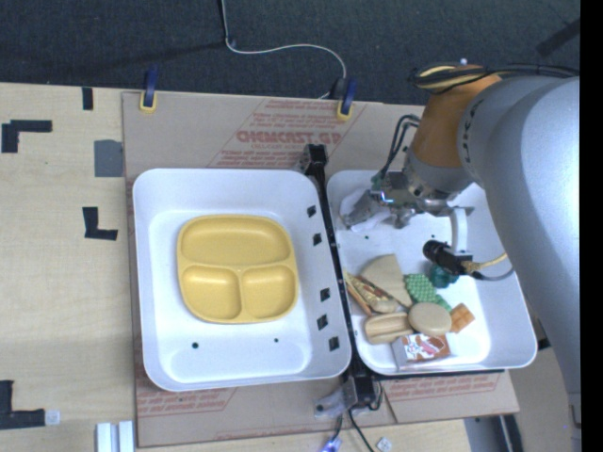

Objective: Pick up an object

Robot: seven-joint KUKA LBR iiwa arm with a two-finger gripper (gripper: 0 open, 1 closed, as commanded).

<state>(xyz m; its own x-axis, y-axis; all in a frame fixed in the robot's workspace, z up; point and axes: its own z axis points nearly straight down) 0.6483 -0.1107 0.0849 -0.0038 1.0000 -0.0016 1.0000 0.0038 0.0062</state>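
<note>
Nearest lens: big grey arm link [542, 186] at view-R, orange band [448, 125] above wrist. Fingers [356, 213] spread apart, nothing btwn them. Gripper [379, 217] low over far-left part of R bin [495, 342], apart from the goods.

On camera side of gripper, in bin's near half: cluster of toy food.
- beige wedge [384, 271]
- brown-striped piece [367, 296] touching wedge's left side
- green checked piece [422, 287] just R of wedge
- tan roll [384, 327] w/ round tan piece [430, 318] beside it
- small orange bit [460, 318]
- red-white packet [424, 348] by near wall

All lying on bin floor, none lifted.

Across black divider strip [325, 252]: L bin [155, 201] w/ yellow three-section plate [236, 266] flat in its middle. Under both bins: cardboard sheet [254, 135], w/ two blue-yellow clamps [148, 92] at far edge. Beyond that, white cable [283, 48] looping over dark floor.
</note>
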